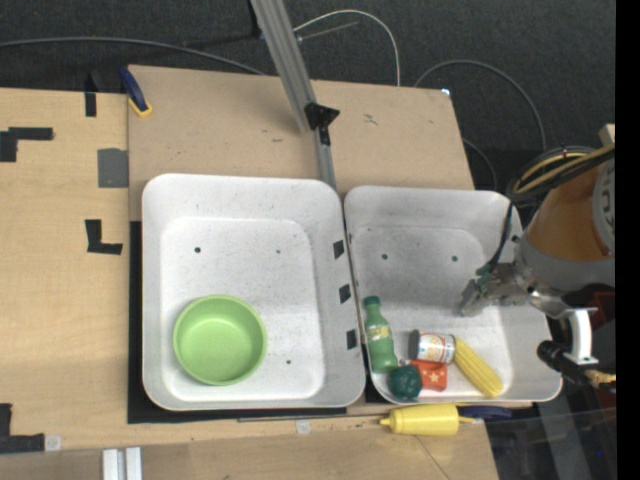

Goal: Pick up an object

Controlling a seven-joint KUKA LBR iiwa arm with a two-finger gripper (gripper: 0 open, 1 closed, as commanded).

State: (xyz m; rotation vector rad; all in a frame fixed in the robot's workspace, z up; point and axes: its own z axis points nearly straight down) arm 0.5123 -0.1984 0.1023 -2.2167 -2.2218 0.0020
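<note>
My gripper (pixel 482 290) hangs over the right side of the right bin (pixel 420 218), coming in from the arm (pixel 570 233) at the right edge. In front of it, along that bin's near wall, lie a green bottle (pixel 378 334), a dark green round piece (pixel 405 381), a small red and white can (pixel 435 348), a red piece (pixel 431 373) and a yellow corn cob (pixel 478 367). The corn cob is the nearest to the gripper, a little below it. Nothing shows in the gripper's grasp.
A green bowl (pixel 219 339) sits in the near left corner of the left bin (pixel 240 193). A yellow bottle (pixel 424 420) lies on the bench just outside the right bin's front rim. A grey pole (pixel 285 48) slants in from the top.
</note>
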